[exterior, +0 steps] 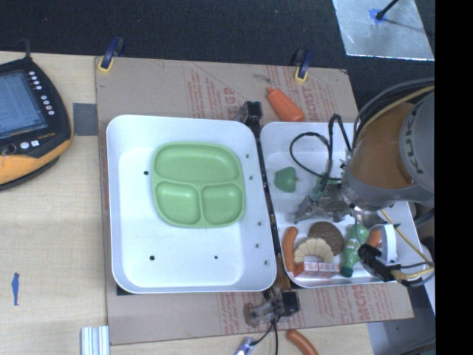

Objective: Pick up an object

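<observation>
The right bin [275, 135] holds several toy foods: a small green piece [285, 177], a red sausage [290, 242], a brown round piece [327, 235] with a pale ridged item [314, 253] in front of it, a green bottle [350, 256] and an orange piece [375, 237]. My gripper [322, 204] hangs low over the middle of this bin, just above the brown piece and right of the green one. The arm's grey and orange wrist [384, 157] hides the bin's right side. Nothing shows held in the gripper.
The left bin [129, 265] holds a green divided plate [198, 183]. A black cable loop [310, 150] lies in the right bin's far part. An orange carrot [284, 104] lies on the cardboard behind it, another orange item [303, 340] at the front. A teach pendant [29, 120] sits far left.
</observation>
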Controlling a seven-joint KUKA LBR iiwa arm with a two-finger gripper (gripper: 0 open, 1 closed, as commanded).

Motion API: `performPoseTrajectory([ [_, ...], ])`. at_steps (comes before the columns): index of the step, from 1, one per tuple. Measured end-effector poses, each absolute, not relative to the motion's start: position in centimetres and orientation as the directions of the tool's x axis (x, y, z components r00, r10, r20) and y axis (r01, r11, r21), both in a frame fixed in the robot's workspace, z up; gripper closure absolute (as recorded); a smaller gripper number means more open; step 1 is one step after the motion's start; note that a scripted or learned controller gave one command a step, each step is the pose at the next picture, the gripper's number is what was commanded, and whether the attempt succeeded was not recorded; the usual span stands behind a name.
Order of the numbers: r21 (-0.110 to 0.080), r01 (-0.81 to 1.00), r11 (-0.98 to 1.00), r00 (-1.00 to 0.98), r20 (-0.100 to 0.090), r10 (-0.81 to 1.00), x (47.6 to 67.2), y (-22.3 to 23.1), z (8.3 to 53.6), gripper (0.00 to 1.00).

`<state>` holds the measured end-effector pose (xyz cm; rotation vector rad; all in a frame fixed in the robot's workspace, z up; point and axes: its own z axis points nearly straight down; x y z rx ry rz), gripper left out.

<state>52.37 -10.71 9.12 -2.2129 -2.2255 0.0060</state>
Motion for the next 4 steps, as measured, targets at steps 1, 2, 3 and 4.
performPoseTrajectory([
  [1, -0.001, 1.000, 0.002, -0.002, -0.001, 1.000, 61.2, -19.8, 10.5, 0.00],
  [2, 0.000, 1.000, 0.005, -0.005, 0.000, 1.000, 65.7, -18.0, 18.2, 0.00],
  [3, -0.004, 1.000, 0.005, -0.005, 0.000, 1.000, 58.4, -16.0, 9.5, 0.00],
  [4, -0.004, 1.000, 0.006, -0.006, -0.001, 1.000, 50.2, -17.3, 9.1, 0.00],
])
